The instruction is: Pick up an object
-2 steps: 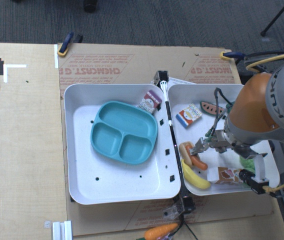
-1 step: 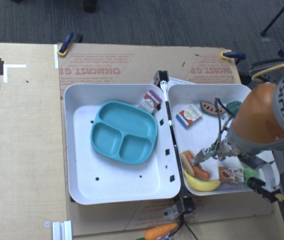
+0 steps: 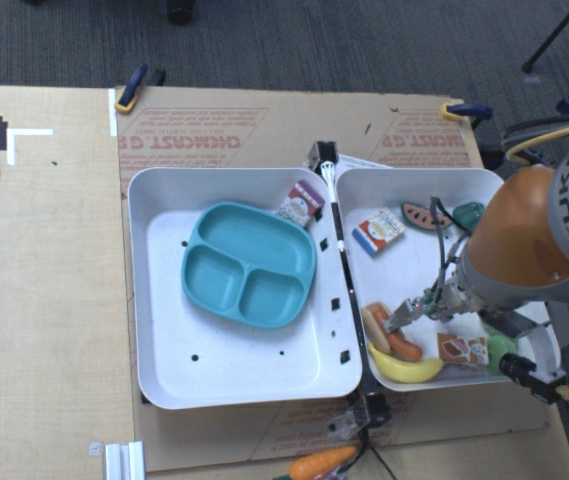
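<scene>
My gripper (image 3: 414,310) hangs low in the right bin (image 3: 419,181), reaching in from the right under the orange wrist band (image 3: 519,233). Its tip is just above and to the right of a hot dog (image 3: 388,332). A yellow banana (image 3: 405,367) lies along the bin's front wall, below the hot dog. An orange snack box (image 3: 462,349) and a green item (image 3: 501,346) sit to the right of the banana, partly under the arm. Farther back lie a small white, red and blue carton (image 3: 379,231), a watermelon slice (image 3: 420,215) and a teal-green piece (image 3: 467,211).
The left bin (image 3: 154,298) holds a teal divided plate (image 3: 250,265) and a small purple-and-white packet (image 3: 300,203) at its back right corner. A carrot (image 3: 320,461) lies on the cardboard in front of the bins. Clamps join the bins along the middle wall (image 3: 340,268).
</scene>
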